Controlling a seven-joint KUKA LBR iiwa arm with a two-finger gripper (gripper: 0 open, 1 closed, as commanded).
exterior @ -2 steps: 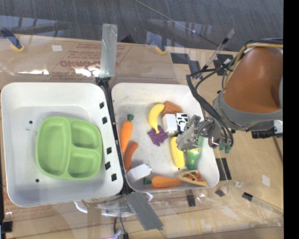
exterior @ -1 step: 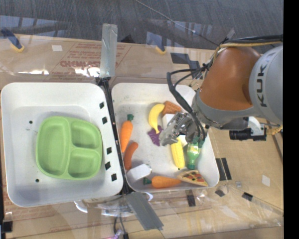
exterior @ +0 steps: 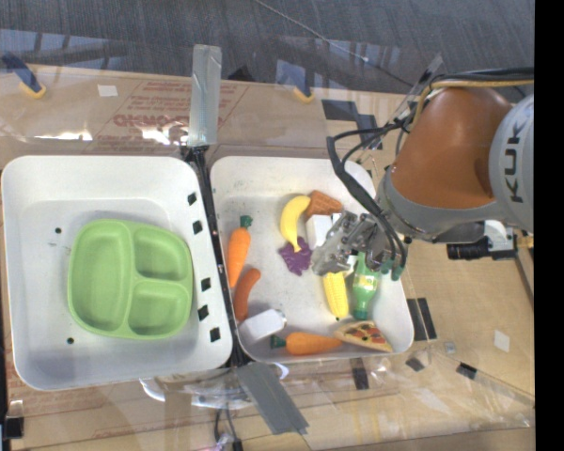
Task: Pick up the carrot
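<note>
Currently gripper (exterior: pixel 343 247) hovers over right bin (exterior: pixel 263 172) centre, above corn (exterior: pixel 335 294); finger spread unclear. Carrot (exterior: pixel 237 252) lies at its 9 o'clock, near the divider.

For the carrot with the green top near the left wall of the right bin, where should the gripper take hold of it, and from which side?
Probably at the middle of the carrot, coming from above. It lies flat with its green top pointing away from the camera, so the fingers should close across its narrow width. The bin wall is close on one side and a sausage lies near its tip, so the middle looks freest.
</note>
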